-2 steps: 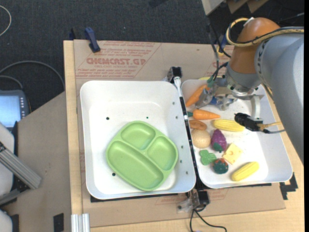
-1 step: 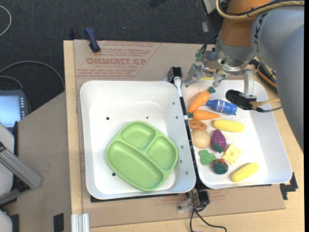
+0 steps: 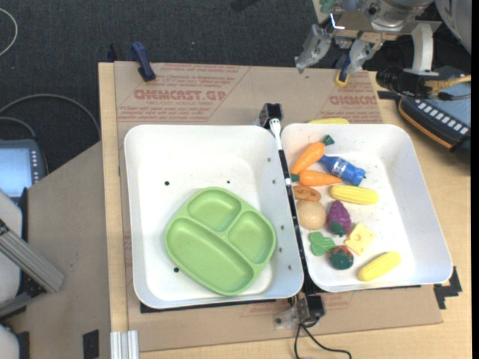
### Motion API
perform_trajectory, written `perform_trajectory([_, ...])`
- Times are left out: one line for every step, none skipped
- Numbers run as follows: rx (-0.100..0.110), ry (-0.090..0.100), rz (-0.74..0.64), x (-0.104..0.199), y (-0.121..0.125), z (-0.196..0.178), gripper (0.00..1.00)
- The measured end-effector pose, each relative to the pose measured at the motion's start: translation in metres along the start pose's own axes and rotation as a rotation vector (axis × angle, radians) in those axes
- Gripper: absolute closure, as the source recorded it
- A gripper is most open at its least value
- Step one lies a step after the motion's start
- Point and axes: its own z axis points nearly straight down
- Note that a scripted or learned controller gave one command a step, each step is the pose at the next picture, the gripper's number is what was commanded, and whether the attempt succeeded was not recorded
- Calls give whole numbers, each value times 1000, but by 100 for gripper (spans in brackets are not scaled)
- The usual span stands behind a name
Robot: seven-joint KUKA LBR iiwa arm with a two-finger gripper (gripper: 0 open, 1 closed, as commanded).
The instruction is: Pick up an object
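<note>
My gripper (image 3: 329, 60) hangs high above the bench's far edge, beyond the right bin (image 3: 419, 200), open with nothing between its fingers (image 3: 308, 55). The right bin holds toy food: two carrots (image 3: 308, 157) (image 3: 320, 178), a blue bottle (image 3: 344, 169), two corn cobs (image 3: 355, 194) (image 3: 379, 265), a pretzel-like ring (image 3: 306, 194), a potato (image 3: 312, 216), a purple eggplant (image 3: 339, 217), a cheese wedge (image 3: 360, 239), green pieces (image 3: 323, 242) and a red-green fruit (image 3: 342, 258).
The left bin (image 3: 150, 163) holds a green divided plate (image 3: 219, 238). A black clamp (image 3: 271, 115) sits at the far end of the seam between bins. A blue clip (image 3: 143, 60) stands at the board's back left. A yellow-black device (image 3: 434, 114) lies at the right.
</note>
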Motion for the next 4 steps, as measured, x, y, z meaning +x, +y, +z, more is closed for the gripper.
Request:
perform_trajectory([11, 1, -1, 60, 0, -72, 0])
perform_trajectory([16, -3, 4, 56, 1, -78, 100])
perform_trajectory([18, -3, 4, 56, 1, -77, 0])
perform_trajectory([12, -4, 3, 57, 1, -88, 100])
